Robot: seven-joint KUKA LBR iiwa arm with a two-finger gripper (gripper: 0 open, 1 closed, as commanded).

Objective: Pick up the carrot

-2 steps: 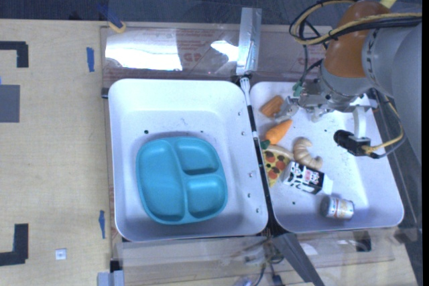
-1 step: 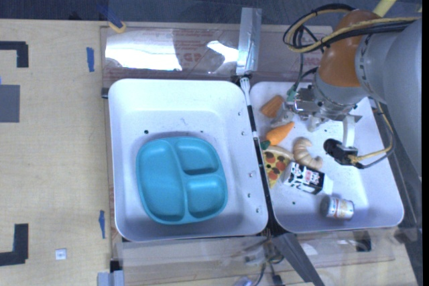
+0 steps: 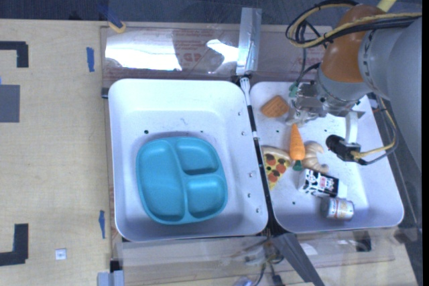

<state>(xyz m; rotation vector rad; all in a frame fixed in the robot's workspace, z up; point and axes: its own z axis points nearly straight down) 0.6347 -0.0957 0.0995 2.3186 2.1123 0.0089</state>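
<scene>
Nearest my camera, at the front of the right bin (image 3: 382, 207), I see a small silver can (image 3: 340, 209) lying on its side, and just behind it a black-and-white carton (image 3: 319, 183), tilted. Further left in that bin, against the wall shared with the other bin, lies a toy pizza slice (image 3: 274, 165). A pale, lumpy piece (image 3: 312, 153) sits between the slice and the carton, touching the carrot's lower end or very nearly so — I cannot tell which. A tan, biscuit-like item (image 3: 274, 106) lies toward the bin's back left corner.

On my left, the other bin (image 3: 134, 211) holds one thing: a turquoise divided plate (image 3: 181, 177) with three compartments, flat on the floor of the bin.

I find the carrot (image 3: 297, 143) in the right bin, left of its middle, lying flat. Its long axis runs almost straight from back to front in my view, the narrow orange tip pointing to the back and the green stub (image 3: 297, 163) toward the front.

My gripper (image 3: 303, 116) hangs just behind the carrot's tip, under the orange band of the arm (image 3: 375, 57). I see nothing between its fingers, and I cannot tell how far apart they stand — wrist hardware and cables crowd that spot.
</scene>
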